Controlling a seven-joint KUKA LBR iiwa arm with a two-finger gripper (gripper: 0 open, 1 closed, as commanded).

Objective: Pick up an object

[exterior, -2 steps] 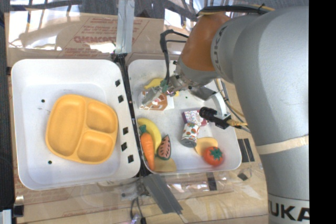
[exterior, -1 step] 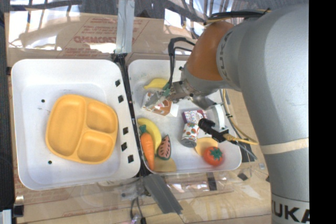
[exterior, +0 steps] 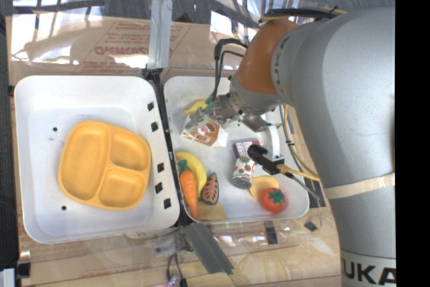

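1. Two white bins are sitting side by side across the middle of the frame, and I am working in the right bin (exterior: 176, 92); the left bin (exterior: 33, 104) is holding just a yellow divided tray (exterior: 104, 164), well apart from the tool.
2. Filling the right side of the frame, the grey arm (exterior: 342, 111) is reaching in, its orange band (exterior: 259, 67) sitting above the right bin's upper edge.
3. At the arm's tip, the gripper (exterior: 213, 112) is hanging low over the upper left part of the right bin; I cannot tell how it is set from this slant.
4. Directly under and just beside that tip, a crumpled snack packet (exterior: 201, 130) is lying, and I am judging it the likeliest thing to pick; it is sitting slightly down and left of the tool, its long axis running from upper left to lower right.
5. Further down the frame, a banana (exterior: 191, 163), a carrot (exterior: 189, 193) and a watermelon slice (exterior: 210, 189) are crowding the lower left of that bin.
6. Toward the lower right, a small can (exterior: 243, 171) and a tomato (exterior: 273, 199) are lying, farther from the tip than the packet.
7. I am reckoning the coming move as a short drop rather than a sideways reach.
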